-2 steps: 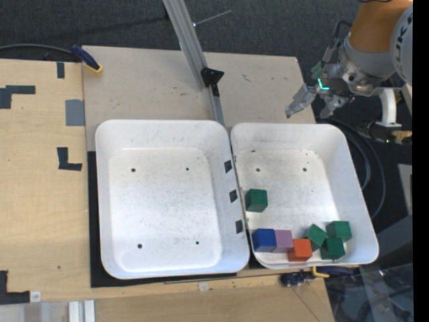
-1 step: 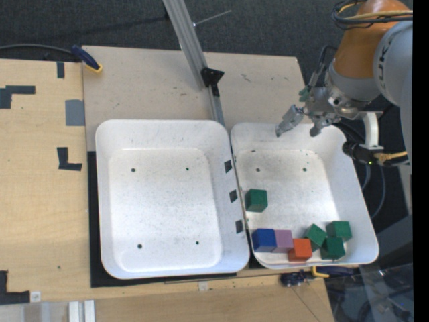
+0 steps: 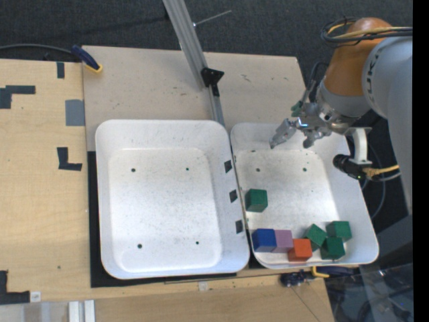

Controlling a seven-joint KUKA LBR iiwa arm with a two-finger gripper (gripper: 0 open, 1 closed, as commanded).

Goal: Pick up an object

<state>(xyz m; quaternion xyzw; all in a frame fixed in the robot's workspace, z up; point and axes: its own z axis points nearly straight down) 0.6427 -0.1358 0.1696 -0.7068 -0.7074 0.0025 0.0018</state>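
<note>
Over on the left the pale wooden counter (image 3: 40, 200) carries a few dark and grey tape marks, and a blue-and-yellow handled clamp (image 3: 87, 58) lies near its far edge. Next comes the left shallow white plastic bin (image 3: 107, 180), sitting on a black mat. A slanted grey metal rail (image 3: 190, 42) runs down from the far side to the seam between the two bins. To its right is the right shallow white plastic bin (image 3: 348, 200), and all the blocks are in it. A lone dark green cube (image 3: 257, 200) sits towards the bin's left side, apart from the rest. Along the near wall, from left to right, there is a blue cube (image 3: 265, 239), a pale purple cube (image 3: 283, 239) touching it, an orange cube (image 3: 301, 249) just beside that, and then three more green blocks bunched in the near right corner (image 3: 317, 234) (image 3: 333, 247) (image 3: 340, 229). The grey arm with its orange band (image 3: 348, 66) comes in from the right, and its hand (image 3: 297, 133) hangs over the far edge of the right bin, well apart from every block. The two fingers stand spread apart with nothing between them, one fingertip (image 3: 277, 139) pointing down at the bin's far wall.
</note>
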